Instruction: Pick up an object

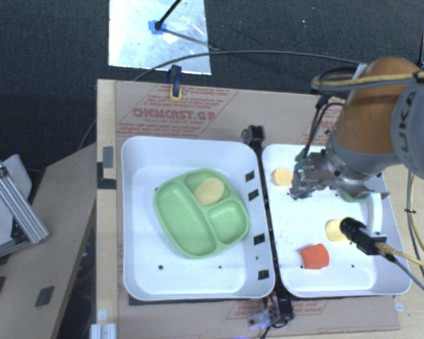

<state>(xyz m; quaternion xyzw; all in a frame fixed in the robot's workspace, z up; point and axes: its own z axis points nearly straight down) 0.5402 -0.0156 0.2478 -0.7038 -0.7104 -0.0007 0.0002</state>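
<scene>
Nearest the camera, low in the right bin [385, 279], an orange-red block [315, 256] lies at about six o'clock from the gripper [303, 184]. That gripper hangs low over the bin's upper-left part, and whether it is spread or pressed together I cannot tell; nothing is visibly caught in it. Just beside it at ten o'clock sits a small yellow piece [282, 177], apart from the metal as far as I can judge. At five o'clock lies a pale yellow ball [334, 229], touching a black fitting [361, 236]. Far off at nine o'clock, the left bin [138, 197] holds a green divided plate [196, 220] bearing a yellow lump [210, 192]. Judging by this, the reach-and-descend step is in hand: next comes centring over the yellow piece, then closing.
</scene>
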